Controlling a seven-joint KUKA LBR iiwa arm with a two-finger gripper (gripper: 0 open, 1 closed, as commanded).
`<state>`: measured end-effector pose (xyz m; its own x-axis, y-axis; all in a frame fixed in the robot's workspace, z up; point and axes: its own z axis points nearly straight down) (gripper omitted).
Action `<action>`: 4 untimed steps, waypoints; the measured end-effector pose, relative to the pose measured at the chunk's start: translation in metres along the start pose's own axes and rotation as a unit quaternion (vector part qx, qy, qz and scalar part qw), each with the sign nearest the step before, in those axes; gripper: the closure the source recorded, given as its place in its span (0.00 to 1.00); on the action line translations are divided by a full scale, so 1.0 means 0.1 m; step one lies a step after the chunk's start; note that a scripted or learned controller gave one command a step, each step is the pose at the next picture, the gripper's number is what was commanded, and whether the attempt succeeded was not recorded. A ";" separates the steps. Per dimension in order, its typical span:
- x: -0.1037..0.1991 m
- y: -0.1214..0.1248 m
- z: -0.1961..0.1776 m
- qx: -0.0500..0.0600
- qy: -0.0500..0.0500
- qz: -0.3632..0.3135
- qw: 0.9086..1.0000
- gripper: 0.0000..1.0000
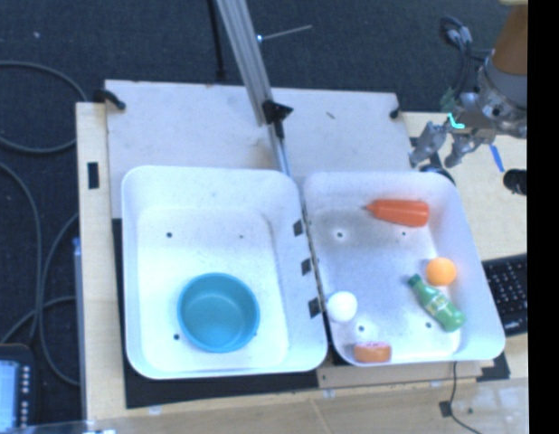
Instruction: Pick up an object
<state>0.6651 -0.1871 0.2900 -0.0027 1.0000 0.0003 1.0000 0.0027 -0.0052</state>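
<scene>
While the arm is hanging back: the gripper [440,148] is hovering past the far right corner of the right bin [460,208], outside its rim, and nothing is showing between its fingers.

Finger spread: two dark fingers are pointing down and toward the left with a small gap between them, so I'm reading them as parted and empty.

Nearest target: the orange carrot [399,211] is lying in the far part of the right bin, just nearer and slightly left of the gripper.

Long axis: the carrot is running left to right, so a grasp is probably wanting the fingers closing across it, near to far.

Others waiting: an orange ball [440,271] and a green bottle [437,304] are sitting by the right wall, a white ball [342,306] by the left wall, and an orange-and-pink piece [373,353] at the near rim.

Left bin [153,197]: it's holding a blue bowl [218,312], well apart from the gripper.
</scene>
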 end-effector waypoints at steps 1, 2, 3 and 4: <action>0.00 0.01 -0.05 -0.005 -0.001 0.000 1.000 0.00; -0.11 -0.02 0.49 -0.002 -0.002 0.002 1.000 0.00; -0.16 -0.05 0.92 -0.001 -0.002 0.004 1.000 0.00; -0.21 -0.15 1.43 -0.002 -0.002 0.002 1.000 0.00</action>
<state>0.6495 -0.2084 0.1475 0.0014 1.0000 -0.0035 1.0000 -0.0014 -0.0012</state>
